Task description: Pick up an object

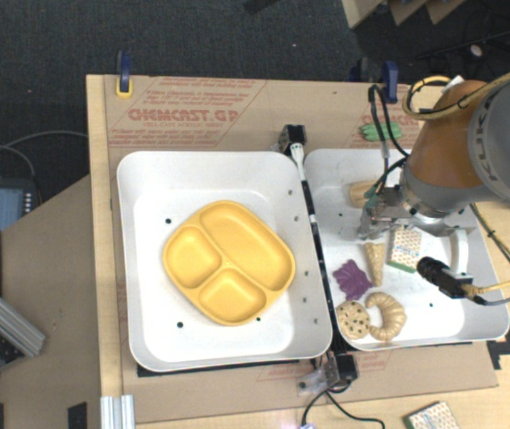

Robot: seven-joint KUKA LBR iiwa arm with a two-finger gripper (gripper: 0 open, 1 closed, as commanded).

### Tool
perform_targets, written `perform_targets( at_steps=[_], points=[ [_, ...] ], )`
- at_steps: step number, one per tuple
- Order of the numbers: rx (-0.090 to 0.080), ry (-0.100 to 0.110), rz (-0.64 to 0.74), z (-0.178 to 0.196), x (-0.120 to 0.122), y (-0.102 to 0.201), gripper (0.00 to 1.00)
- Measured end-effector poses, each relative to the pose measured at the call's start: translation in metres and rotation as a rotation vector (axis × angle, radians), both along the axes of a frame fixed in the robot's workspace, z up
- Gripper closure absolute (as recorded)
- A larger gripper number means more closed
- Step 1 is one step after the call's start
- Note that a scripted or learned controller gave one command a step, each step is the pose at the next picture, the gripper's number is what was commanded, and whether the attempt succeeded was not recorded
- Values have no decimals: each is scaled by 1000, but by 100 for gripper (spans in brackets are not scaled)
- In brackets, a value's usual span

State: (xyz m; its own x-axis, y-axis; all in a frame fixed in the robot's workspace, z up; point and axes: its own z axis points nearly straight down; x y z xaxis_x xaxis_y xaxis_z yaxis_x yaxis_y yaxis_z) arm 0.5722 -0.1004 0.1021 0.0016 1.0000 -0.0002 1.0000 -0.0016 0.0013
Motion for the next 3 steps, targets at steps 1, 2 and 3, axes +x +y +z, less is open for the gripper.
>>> perform_targets(
  at_steps=[1,2,3],
  points=[
    [1,1,0,-1,0,0,0],
    [-1,0,3,-19,73,2,0],
    [1,10,-4,-18,-22,-25,0]
  ],
)
